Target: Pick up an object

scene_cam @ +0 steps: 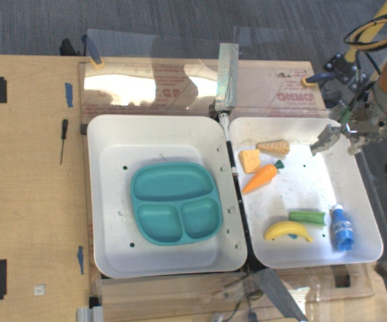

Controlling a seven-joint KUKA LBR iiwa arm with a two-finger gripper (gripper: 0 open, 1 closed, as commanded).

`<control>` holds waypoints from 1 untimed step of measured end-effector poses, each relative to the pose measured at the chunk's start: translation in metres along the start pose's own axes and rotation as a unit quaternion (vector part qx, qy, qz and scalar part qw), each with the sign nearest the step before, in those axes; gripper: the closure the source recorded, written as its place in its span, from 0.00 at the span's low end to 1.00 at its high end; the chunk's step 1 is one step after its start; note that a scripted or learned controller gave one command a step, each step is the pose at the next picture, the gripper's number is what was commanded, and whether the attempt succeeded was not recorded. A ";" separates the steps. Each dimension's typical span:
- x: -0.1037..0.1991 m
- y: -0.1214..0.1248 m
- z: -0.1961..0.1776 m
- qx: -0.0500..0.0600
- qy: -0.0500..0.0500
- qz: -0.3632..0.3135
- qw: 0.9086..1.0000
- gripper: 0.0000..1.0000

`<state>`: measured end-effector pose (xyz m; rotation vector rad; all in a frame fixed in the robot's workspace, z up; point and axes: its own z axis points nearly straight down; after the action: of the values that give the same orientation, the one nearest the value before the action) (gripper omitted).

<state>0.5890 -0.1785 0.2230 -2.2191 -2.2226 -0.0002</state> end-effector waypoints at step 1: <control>0.037 -0.019 0.100 0.004 0.001 -0.002 1.000 0.00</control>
<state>0.5698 -0.1413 0.1229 -2.2107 -2.2210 0.0072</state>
